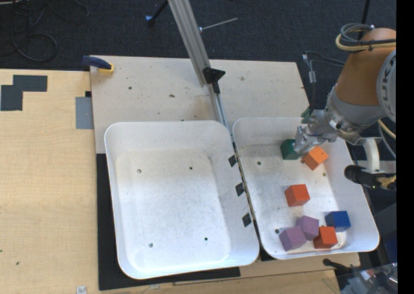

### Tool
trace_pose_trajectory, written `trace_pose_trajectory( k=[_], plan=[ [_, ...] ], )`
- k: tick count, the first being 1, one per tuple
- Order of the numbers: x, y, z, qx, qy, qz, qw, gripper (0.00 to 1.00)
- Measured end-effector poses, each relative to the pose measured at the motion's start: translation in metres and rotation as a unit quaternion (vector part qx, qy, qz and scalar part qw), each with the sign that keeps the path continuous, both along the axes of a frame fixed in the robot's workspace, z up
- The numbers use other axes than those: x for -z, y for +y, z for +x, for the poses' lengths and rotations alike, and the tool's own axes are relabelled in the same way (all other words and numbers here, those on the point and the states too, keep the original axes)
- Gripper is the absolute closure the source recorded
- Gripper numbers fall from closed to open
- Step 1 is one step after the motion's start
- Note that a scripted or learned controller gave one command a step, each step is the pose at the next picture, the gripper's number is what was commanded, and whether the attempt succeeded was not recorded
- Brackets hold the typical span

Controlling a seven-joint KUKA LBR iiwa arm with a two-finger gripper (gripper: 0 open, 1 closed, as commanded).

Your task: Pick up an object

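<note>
The orange block point(315, 157) lies near the right bin's point(362, 234) far right edge, just beside a green block point(288, 150), directly under the gripper point(309, 141); a good grasp would centre over the orange block, clear of its green neighbour.

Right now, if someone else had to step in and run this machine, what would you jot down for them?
End effector: low over the far end of the right bin, right beside the green block and the orange block. No block visibly between its fingers, so count nothing as held.
Things: all blocks sit in the right bin. A red block lies mid-bin; two purple blocks, a blue block and another red-orange block cluster at the near end.
Done: the approach.
Left: grip one block and lift it.
</note>
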State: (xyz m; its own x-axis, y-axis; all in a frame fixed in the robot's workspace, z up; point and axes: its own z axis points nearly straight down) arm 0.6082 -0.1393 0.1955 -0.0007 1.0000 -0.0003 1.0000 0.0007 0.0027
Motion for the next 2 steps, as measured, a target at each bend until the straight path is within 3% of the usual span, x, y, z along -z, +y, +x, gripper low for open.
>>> trace_pose_trajectory(
  k=[1,2],
  plan=[
    [-0.052,-0.001,0.001,0.000,0.000,-0.0002,1.0000,1.00],
    [-0.056,0.044,0.001,-0.001,0.003,0.0012,1.0000,1.00]
  ],
)
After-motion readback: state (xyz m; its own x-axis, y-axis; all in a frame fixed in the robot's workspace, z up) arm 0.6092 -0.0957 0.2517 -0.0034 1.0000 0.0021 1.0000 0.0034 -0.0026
